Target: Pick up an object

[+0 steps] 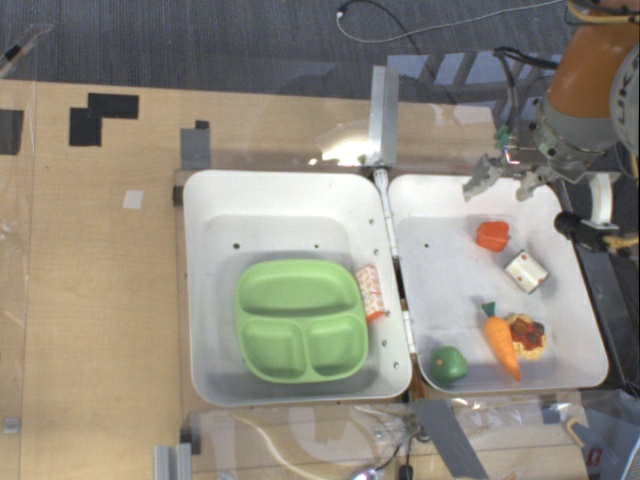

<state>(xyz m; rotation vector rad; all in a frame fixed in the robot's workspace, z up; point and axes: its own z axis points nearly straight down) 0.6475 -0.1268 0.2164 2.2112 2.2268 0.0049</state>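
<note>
A pale wooden bench [90, 298] is filling the left side, carrying black angular markings [102, 116] near its far edge. Dark grey ribbed carpet [200, 23] is running behind it, where a thin white cable [400, 23] is lying looped.

In the right bin lay a red-orange block [492, 235], a white block [526, 272] tilted just below it, a carrot [500, 344] pointing down, touching a pastry-like piece [527, 335], and a green ball [449, 365] in the near-left corner.
</note>
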